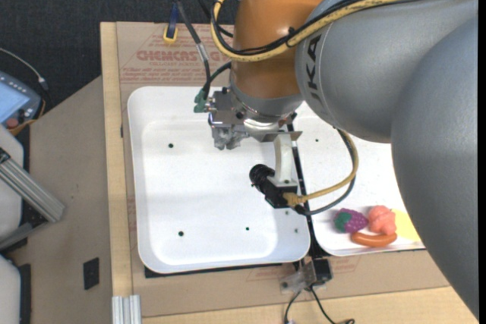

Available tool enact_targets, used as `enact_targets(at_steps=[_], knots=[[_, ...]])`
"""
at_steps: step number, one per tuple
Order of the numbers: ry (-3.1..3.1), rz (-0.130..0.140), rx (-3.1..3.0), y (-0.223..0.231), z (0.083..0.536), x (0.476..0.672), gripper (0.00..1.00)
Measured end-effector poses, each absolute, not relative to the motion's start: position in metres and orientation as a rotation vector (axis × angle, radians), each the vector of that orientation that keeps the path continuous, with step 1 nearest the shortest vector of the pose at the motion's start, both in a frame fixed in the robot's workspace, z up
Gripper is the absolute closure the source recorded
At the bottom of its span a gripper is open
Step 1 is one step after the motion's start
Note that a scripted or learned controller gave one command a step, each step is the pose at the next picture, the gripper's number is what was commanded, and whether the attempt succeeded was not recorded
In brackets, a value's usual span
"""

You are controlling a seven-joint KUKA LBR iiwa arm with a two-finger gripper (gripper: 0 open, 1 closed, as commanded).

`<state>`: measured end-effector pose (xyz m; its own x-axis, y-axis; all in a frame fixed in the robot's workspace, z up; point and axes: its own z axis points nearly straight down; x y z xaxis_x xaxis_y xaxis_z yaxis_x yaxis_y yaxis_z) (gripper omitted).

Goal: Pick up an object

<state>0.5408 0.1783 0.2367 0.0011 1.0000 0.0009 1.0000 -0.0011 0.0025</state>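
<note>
A bulky grey arm [395,64] wears a glossy orange band [277,19], trailed by yellow-and-black cables [334,15].

Both bins [152,186] are white; the right one holds a purple object [351,220], a pink-orange one [382,218], and a red-orange one [373,239].

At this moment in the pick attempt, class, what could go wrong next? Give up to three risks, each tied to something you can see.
1. The gripper hangs over the left bin, while the toys lie in the right bin; a descent here would likely grasp nothing.
2. The yellow cable loops low by the bins' shared edge and might snag.
3. The toys lie bunched together, so a grasp may shove them aside.
</note>
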Motion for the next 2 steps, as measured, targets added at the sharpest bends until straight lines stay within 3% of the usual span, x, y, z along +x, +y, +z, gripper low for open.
enact_targets(at_steps=[1, 2], knots=[[2.218, 0.006, 2.223, 0.179, 0.247, 0.541, 1.00], [2.226, -0.007, 2.222, 0.225, 0.226, 0.506, 1.00]])
